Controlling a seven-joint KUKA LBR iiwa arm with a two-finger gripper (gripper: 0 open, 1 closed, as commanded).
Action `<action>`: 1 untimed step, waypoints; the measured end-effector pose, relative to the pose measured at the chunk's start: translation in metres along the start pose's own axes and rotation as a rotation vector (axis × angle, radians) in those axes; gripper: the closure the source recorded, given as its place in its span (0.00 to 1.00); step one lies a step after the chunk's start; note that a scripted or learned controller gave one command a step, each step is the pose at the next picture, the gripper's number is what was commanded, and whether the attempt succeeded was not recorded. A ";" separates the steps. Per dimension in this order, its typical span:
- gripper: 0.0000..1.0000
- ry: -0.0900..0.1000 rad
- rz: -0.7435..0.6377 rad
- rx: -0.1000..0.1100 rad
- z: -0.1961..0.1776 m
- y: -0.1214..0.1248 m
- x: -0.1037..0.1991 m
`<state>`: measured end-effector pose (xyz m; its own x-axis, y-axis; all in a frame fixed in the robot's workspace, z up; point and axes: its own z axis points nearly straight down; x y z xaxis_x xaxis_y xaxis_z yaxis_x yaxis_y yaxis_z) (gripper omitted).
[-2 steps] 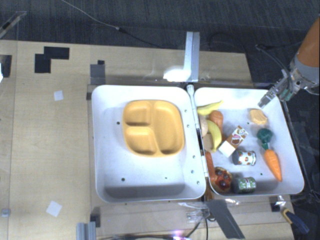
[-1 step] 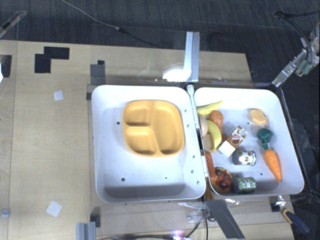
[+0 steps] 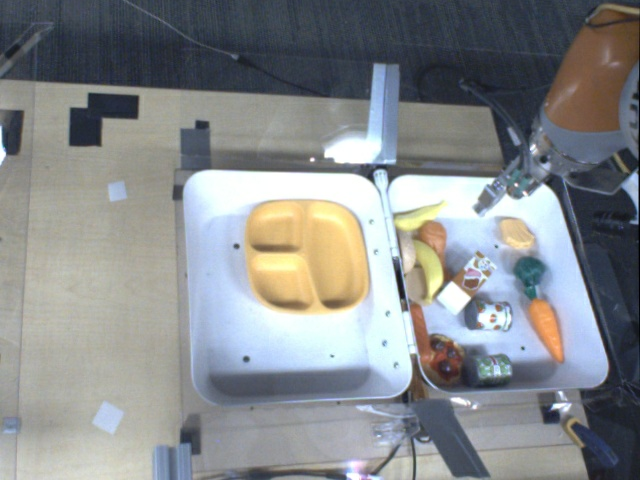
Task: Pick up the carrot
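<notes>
Nearest you, along the front wall of the right bin (image 3: 590, 373), sits a small green can (image 3: 490, 369) beside a dark reddish item (image 3: 443, 356). Just behind them you've got your target: the carrot (image 3: 545, 328), lying flat by the bin's right wall, tip toward the front, leafy end pointing back at a green piece (image 3: 529, 271) that touches it. That crowding matters, because a clean grab probably wants the carrot's middle, away from the greens. To its left stand a little tin (image 3: 489, 315) and a white box (image 3: 454, 297). Further back, bananas (image 3: 428, 266) lean along the divider, and a tan piece (image 3: 516, 233) lies near the far wall. The yellow divided plate (image 3: 304, 255) sits alone in the left bin (image 3: 215, 298). Farthest back, the gripper (image 3: 493, 199) hangs over the far edge, well apart from the carrot, nothing between its fingers; whether they're spread or closed, you can't tell from here.
</notes>
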<state>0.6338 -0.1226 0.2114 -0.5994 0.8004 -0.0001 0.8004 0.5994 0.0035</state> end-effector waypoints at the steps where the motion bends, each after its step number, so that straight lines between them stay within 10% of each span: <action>1: 1.00 -0.013 0.060 -0.010 -0.100 0.024 -0.032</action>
<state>0.6714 -0.1341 0.3116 -0.5505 0.8347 -0.0128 0.8346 0.5507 0.0136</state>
